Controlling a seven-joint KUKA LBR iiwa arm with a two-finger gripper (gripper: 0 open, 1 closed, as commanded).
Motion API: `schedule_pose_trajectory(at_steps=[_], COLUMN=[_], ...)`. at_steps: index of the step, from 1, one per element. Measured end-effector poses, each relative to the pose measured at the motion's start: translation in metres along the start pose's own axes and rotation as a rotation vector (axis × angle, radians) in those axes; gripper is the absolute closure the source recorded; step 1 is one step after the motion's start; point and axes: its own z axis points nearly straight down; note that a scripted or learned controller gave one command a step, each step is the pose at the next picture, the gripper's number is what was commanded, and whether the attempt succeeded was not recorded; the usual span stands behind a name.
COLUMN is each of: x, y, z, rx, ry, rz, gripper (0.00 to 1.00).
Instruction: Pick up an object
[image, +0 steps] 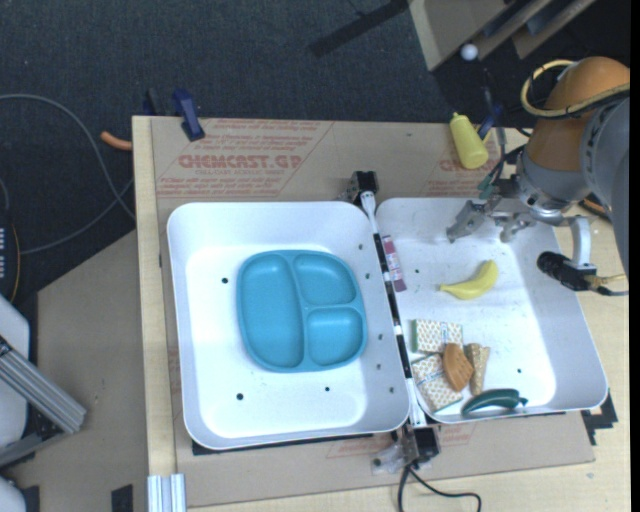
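Observation:
A yellow banana (472, 282) lies in the middle of the right bin (560, 340). Nearer the front of that bin a brown lump (457, 366) rests on a patterned cloth (435, 348), with a teal curved piece (493, 402) beside the front wall. A thin pink stick (391, 264) lies along the bin's left wall. My gripper (487, 225) hangs over the far part of the right bin, behind the banana and apart from it. Its two fingers stand spread with nothing between them.
The left bin (200, 250) holds a blue divided plate (300, 308). A yellow bottle (467, 141) stands on the bench behind the right bin, close to the arm. A blue clamp (186, 113) sits at the bench's far left corner.

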Motion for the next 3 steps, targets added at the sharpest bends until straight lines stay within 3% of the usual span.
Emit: schedule_pose_trajectory(at_steps=[1, 2, 3], x=[0.001, 0.001, 0.072], y=[-0.039, -0.038, -0.018], z=[0.02, 0.009, 0.019], rx=[0.003, 0.0, 0.0], ry=[0.002, 0.002, 0.003], rz=[0.0, 0.001, -0.001], gripper=[0.0, 1.0, 1.0])
